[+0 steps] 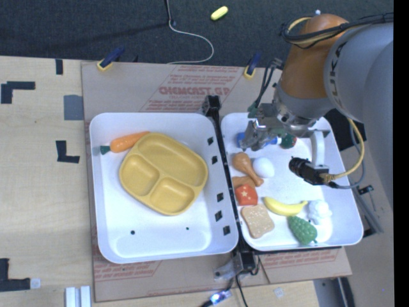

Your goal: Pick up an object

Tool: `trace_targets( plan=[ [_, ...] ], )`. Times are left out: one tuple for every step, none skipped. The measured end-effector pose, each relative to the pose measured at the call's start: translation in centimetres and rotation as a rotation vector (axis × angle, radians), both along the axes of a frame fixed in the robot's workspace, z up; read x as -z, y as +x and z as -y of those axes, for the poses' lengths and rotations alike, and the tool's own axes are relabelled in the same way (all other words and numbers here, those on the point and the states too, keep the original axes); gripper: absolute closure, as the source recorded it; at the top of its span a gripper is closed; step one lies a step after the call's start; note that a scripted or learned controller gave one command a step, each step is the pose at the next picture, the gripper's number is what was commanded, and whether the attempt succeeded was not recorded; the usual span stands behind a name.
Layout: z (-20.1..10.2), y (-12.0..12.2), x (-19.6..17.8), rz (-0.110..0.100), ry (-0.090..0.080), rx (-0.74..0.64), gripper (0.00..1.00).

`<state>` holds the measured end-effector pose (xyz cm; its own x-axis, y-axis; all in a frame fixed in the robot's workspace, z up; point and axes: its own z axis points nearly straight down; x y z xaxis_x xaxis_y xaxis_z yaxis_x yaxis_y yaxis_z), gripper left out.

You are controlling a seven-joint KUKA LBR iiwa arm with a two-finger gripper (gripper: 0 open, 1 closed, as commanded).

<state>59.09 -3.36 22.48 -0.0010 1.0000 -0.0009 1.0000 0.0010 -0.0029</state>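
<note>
My gripper [257, 135] hangs low over the far left part of the right bin [342, 190], beneath the orange-banded wrist [307, 50]. Just in front of it lie a brown drumstick [243, 164] and a white egg [263, 167]. A small blue piece [241, 138] shows at the gripper's left side and a green piece [287, 140] at its right. Nearer the front of the bin lie a red tomato [246, 194], a banana [284, 206], a slice of toast [257, 221], a green vegetable [302, 229] and a white piece [319, 210].
The left bin [105, 190] holds a yellow divided plate [164, 172] and a carrot [128, 142] at its far left. A black cable plug [307, 170] hangs over the right bin. Clips [218, 171] run along the wall between the bins.
</note>
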Motion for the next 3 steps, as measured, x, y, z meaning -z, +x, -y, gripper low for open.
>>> trace_targets(
  plan=[
    [0.8, 0.3, 1.1, 0.0, -0.001, 0.001, 1.0],
    [1.4, 0.0, 1.0, 0.001, -0.001, 0.001, 1.0],
    [1.9, 0.0, 0.2, 0.002, 0.001, 0.0, 1.0]
  ],
)
